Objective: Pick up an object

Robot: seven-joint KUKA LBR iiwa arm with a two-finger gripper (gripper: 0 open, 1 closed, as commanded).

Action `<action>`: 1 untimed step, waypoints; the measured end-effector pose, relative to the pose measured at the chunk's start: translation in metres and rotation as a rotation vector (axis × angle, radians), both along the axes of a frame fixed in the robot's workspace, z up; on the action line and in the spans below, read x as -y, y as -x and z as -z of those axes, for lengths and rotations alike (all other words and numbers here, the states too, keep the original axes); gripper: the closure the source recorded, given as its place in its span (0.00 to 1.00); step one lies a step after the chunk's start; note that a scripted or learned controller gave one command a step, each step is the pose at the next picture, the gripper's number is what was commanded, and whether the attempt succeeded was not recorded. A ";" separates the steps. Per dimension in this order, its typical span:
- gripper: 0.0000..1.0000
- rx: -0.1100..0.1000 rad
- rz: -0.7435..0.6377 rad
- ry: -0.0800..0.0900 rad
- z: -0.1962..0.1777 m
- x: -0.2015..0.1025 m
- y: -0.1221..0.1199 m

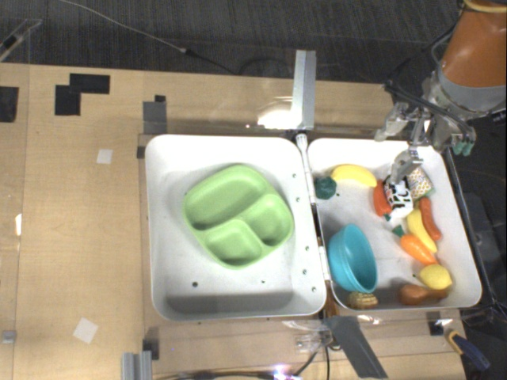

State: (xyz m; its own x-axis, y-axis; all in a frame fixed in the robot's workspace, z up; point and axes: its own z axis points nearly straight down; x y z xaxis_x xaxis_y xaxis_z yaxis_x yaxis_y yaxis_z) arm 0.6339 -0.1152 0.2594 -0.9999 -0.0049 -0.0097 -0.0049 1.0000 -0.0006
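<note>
Arm point(475, 46) comes in from the upper right, orange band above my wrist, reaching down over the far side of the right bin point(467, 295). My gripper point(406, 165) hangs just above the toys there; how its jaws stand I cannot tell. Directly below it lies a black-and-white toy point(399, 196), with a red piece point(382, 202) at its left side. A banana point(354, 176) sits to the gripper's left, a teal bowl point(352, 258) lies tipped nearer the front, and a carrot point(417, 248) and lemon point(435, 276) lie along the right wall. A green divided plate point(238, 214) rests in the left bin point(162, 236).
</note>
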 end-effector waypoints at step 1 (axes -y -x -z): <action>0.00 -0.014 -0.079 -0.003 0.140 0.010 0.020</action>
State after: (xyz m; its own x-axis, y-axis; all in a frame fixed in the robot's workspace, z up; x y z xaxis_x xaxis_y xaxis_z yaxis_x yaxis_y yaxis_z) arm 0.6139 -0.1253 0.1192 -0.9965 -0.0833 0.0041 -0.0833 0.9965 0.0028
